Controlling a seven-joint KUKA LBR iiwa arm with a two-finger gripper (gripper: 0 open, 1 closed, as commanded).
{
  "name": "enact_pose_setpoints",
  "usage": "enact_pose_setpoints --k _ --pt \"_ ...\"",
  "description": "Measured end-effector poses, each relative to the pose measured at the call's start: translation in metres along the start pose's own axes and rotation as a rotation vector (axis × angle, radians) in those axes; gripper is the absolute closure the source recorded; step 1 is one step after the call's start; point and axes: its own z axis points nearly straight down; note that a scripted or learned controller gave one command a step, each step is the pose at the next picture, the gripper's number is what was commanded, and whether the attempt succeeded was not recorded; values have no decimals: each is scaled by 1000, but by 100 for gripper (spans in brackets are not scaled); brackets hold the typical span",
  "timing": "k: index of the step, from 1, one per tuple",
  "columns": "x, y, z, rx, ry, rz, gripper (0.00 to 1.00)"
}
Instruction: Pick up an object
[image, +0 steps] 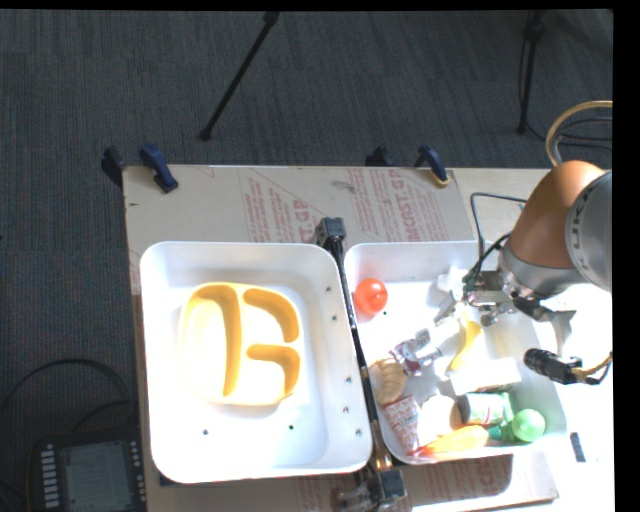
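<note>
While the arm (560, 215) hangs over the right bin (400, 262), its gripper (478, 298) sits low beside the yellow banana (466, 343); whether it is apart or together I cannot tell. Packed clutter around the banana could block a clean grasp, and the orange ball (371, 295), left of it, may roll.

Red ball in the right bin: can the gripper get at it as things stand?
Probably yes. The red ball sits alone near the right bin's left wall, nothing over it; the gripper is beside it.

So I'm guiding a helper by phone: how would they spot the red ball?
Find the right bin, the crowded one under the gripper. Look to its far left corner, beside the divider. The red ball lies there apart from the clutter, the bin's one round, shiny red-orange thing.
</note>
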Motion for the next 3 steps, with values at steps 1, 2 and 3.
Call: enact_pose_setpoints --k 1,2,3 --pt "-2 -27 0 1 0 3 0" --pt "-2 -27 -10 0 1 6 100" --pt "61 -23 -117 -5 -1 -1 100"
